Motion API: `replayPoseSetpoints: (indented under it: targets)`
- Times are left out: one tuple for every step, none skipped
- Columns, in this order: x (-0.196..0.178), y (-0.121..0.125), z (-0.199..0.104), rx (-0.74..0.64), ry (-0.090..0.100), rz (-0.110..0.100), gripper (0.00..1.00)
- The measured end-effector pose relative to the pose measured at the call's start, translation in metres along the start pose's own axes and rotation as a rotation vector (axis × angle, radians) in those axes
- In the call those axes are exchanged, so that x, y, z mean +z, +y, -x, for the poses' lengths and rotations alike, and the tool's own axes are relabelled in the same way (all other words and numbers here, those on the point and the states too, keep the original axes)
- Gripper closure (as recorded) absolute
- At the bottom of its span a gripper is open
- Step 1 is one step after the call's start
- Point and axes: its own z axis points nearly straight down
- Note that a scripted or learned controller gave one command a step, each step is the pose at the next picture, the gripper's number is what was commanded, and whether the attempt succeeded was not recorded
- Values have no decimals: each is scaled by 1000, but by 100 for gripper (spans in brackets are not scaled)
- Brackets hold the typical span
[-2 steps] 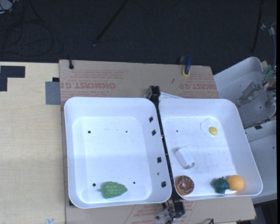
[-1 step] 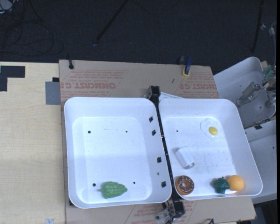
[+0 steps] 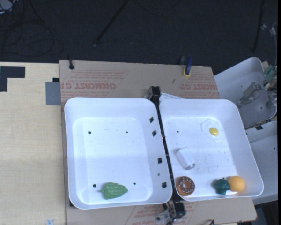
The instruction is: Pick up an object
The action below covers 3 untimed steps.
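Dark floor with loose cables runs behind a pale wooden bench (image 3: 23,139), where a brown cardboard sheet (image 3: 131,81) lies under two white bins. The left bin (image 3: 77,121) sits farthest from the gripper (image 3: 254,95), which hangs off the right side past the bins. A bumpy green object (image 3: 114,190) lies at that bin's near edge, well apart from the gripper, far to its left and below it.

The right bin (image 3: 196,109) comes close to the gripper at its upper right corner. In it, a white cylinder (image 3: 185,158) lies on its side, below and left of the gripper. A brown doughnut (image 3: 185,185) rests at the near wall. A fried-egg toy (image 3: 212,130) is the object nearest the gripper, just below and to its left. A dark teal object (image 3: 221,185) touches an orange ball (image 3: 236,183), both well below the gripper.

The grey arm (image 3: 248,76) is partly cut off, and I cannot tell whether the gripper is open or closed.
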Motion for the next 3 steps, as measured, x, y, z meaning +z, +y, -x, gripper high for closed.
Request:
replayPoseSetpoints:
  targets:
    - [0,0,0,0,0,0,0]
    - [0,0,0,0,0,0,0]
    - [232,-51,31,3,7,-17,0]
